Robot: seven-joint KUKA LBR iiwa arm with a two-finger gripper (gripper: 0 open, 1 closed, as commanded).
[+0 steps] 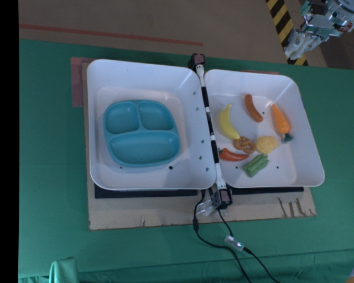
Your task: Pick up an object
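Two white bins side by side on a green-covered worktop [50,166], over a cardboard sheet [144,215]. Left bin [138,77]: a teal divided plate [142,132] with three compartments, lying flat near the middle. Right bin [304,160]: toy food in a loose cluster. Yellow banana [228,122] toward the bin's left side, brown sausage [254,108] just beyond it, orange carrot [281,121] to the right with its green tip pointing near. Pretzel [244,145] touching yellow corn [266,145]; red pepper [233,155] just below the pretzel; green pod-like piece [256,164] nearest the front. Tool [312,25] up at top right, well apart from both bins, above the floor beside black-and-yellow hazard stripes [281,16]; spread or pressed together, cannot tell. Black cable [221,237] trailing from the seam between the bins toward the front edge. No readable writing or labels anywhere.
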